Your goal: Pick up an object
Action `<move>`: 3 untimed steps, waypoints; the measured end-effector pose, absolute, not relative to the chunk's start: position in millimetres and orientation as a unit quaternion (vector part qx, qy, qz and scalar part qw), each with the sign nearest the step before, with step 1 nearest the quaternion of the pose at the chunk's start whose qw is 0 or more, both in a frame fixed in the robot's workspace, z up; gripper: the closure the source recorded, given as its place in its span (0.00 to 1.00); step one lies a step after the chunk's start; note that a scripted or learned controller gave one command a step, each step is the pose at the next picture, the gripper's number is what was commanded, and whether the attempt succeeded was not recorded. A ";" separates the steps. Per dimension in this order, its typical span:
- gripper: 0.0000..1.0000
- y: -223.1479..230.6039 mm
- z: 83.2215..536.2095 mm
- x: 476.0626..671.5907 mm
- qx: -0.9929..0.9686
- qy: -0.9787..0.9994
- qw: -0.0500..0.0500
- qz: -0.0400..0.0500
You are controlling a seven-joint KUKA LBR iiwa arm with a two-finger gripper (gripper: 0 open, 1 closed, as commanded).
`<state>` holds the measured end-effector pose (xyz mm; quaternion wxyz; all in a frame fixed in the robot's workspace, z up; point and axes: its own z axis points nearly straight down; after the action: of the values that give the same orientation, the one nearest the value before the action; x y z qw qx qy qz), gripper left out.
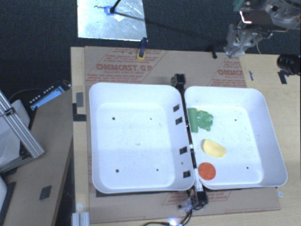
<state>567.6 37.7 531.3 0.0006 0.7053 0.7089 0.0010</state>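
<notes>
The right bin holds three things along its left side: one crumpled green piece uppermost, one smooth yellow lump below it, and one flat red disc lowest. The gripper hangs beyond the bins, seemingly carrying nothing. One left bin sits alongside.

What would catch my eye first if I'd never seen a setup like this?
Probably the three bright things lined along the left side of the right bin: a green object, a yellow piece below it, and a red-orange disc nearest the front. Next, the end effector, up at the top right beyond the bins, above the bench.
</notes>
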 end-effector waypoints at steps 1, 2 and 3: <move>1.00 56.8 535.8 513.9 0.705 0.709 0.000 0.001; 1.00 67.2 535.4 485.5 0.705 0.709 0.000 0.001; 1.00 66.0 535.3 486.6 0.706 0.709 0.001 0.001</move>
<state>486.6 66.0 535.3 0.0007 0.7057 0.7086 0.0012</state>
